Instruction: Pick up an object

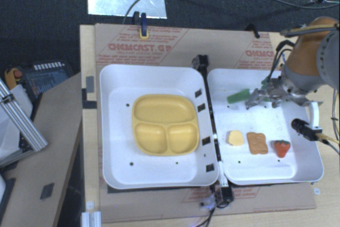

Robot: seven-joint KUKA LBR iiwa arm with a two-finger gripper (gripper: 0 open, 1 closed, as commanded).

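R bin (255,170) is serving as the ref pt throughout. Green obj (238,96), a short stick-like piece, is lying in the R bin's back-L part, close to the L wall, and is tilting slightly across the floor. Gripper (254,101) is hanging low over the R bin's back half, just beside the green obj's R end. Touching or a hair apart, can't tell. Whether the gripper is spread, clenched or grasping the green obj also can't be told, since the metal parts are blurring together at this res. Grey arm (311,61) w/ its orange band is reaching in over the R bin's back-R corner.

Three small items are sitting in a row along the R bin's front half, each apart from the next:
- a pale yellow chunk (236,138) toward the L wall
- a tan toast slice (257,143) approx at ctr
- a red strawberry-like piece (282,148) toward the R wall

All three are lying well apart from the gripper.

L bin (117,114) is sitting directly L of the R bin, w/ the two walls meeting along black clips. A yellow divided tray (164,124) is lying flat in it, approx mid-floor.

Cardboard sheet (159,45) w/ red print is lying under the R bin and is sticking out behind it.
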